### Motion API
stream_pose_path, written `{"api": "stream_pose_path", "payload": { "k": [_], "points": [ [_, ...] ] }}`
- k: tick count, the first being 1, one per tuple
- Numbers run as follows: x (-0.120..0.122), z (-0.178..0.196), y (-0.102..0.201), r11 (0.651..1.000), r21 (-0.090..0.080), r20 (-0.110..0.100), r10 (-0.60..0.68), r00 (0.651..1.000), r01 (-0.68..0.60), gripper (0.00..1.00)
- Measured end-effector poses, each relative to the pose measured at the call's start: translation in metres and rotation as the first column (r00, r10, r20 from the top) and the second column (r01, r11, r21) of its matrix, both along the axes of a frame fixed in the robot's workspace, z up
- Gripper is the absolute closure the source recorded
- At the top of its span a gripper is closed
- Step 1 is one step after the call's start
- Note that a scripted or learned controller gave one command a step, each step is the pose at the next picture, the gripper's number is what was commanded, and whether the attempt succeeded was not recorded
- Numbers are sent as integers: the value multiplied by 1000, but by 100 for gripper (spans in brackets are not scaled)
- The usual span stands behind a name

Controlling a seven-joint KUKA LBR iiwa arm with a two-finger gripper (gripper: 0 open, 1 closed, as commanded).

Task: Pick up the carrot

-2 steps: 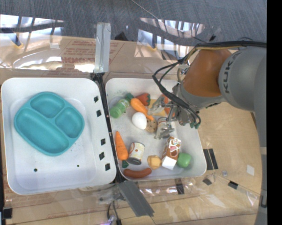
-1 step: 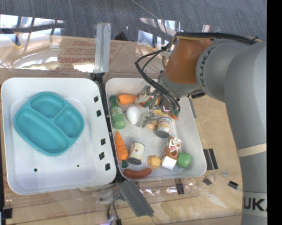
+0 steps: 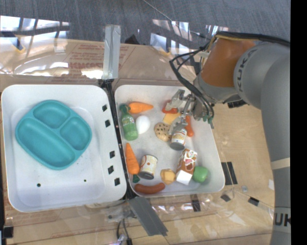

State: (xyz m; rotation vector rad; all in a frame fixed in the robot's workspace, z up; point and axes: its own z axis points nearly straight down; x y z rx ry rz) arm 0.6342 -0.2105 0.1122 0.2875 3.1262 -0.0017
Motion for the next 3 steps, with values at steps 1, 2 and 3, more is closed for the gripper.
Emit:
{"api": "stream_pose_path", "payload": {
  "k": [1, 2, 3],
  "points": [
    [13, -20, 38, 959, 2, -3, -284, 959, 284, 0],
    [5, -20, 94, 851, -8, -1, -526, 851, 526, 0],
    [5, -20, 94, 850, -8, -1, -526, 850, 526, 0]
  ]
}}
